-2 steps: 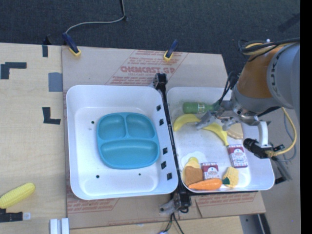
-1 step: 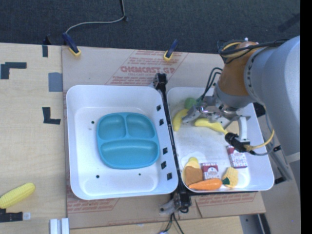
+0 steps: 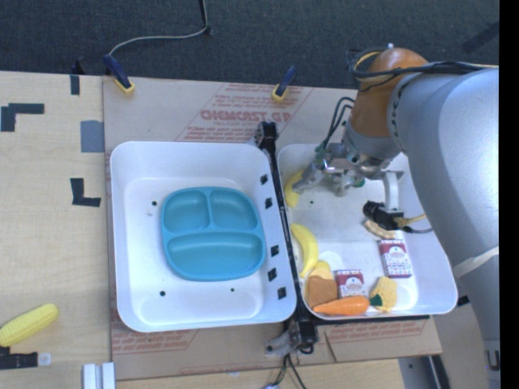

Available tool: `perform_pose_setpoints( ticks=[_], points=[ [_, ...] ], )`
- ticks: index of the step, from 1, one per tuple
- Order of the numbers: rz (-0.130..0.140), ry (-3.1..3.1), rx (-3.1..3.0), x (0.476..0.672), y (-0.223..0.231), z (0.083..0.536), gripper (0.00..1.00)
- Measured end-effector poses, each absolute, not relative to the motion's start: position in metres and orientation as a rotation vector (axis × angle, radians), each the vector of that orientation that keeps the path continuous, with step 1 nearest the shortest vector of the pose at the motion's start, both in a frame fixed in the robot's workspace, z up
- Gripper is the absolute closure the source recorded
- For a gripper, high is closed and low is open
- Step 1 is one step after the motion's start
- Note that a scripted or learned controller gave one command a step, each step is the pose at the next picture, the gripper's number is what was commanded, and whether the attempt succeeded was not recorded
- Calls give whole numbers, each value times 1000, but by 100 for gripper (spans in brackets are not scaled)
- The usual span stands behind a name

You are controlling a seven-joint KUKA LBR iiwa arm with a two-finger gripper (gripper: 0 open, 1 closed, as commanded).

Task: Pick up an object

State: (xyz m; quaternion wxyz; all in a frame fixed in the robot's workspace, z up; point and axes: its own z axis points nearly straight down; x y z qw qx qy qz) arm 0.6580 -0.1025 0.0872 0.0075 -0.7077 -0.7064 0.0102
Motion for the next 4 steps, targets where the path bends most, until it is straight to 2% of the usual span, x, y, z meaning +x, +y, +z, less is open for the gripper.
perform_pose_setpoints(
  ticks=[1,2,3,4],
  points=[
    [32,-2201,-2196,662,-127,84,0],
    [1,-2223,-2222,668,-163,139,0],
    [17,-2211,-2217,665,-134,84,0],
    [30,-2217,-2227,665,-105,85,0]
  ],
)
